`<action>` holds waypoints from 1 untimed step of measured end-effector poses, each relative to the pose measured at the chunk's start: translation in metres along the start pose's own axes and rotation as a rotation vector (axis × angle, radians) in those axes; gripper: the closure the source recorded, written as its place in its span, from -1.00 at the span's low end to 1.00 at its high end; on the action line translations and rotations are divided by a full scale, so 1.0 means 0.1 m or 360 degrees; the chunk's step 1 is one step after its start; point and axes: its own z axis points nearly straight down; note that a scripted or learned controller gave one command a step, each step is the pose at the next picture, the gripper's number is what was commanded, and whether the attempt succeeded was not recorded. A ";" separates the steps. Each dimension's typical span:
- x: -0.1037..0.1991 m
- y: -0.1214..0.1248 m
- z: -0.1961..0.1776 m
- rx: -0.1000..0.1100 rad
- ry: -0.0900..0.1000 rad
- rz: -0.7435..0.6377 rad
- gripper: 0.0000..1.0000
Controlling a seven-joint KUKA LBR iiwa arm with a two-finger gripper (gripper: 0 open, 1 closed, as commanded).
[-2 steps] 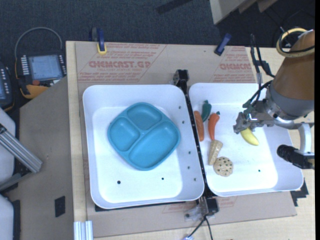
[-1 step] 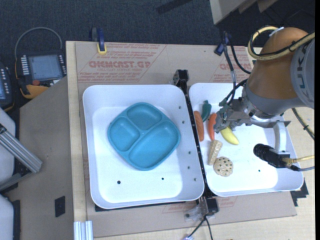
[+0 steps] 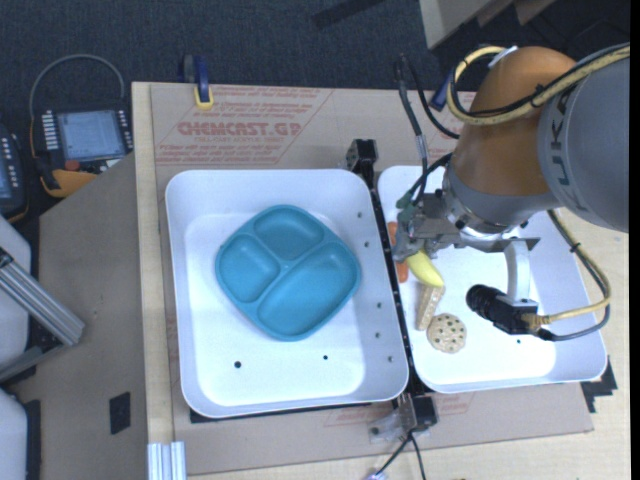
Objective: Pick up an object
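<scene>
My gripper hangs low over the left side of the right bin, under the orange-banded wrist. Just below it lie a small yellow banana-shaped piece and an orange carrot-like piece against the bin's left wall. A beige wedge and a round speckled cookie lie a little nearer the front. The gripper body hides what is directly beneath it, and I see nothing held in it.
A blue divided plate sits in the middle of the left bin. A black cable fitting from the arm hangs over the right bin beside the cookie. A handheld controller rests off the bench at the far left.
</scene>
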 end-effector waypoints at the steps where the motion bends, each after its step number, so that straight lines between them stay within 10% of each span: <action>1: 0.49 -0.05 -0.07 0.0001 0.0000 0.0001 1.00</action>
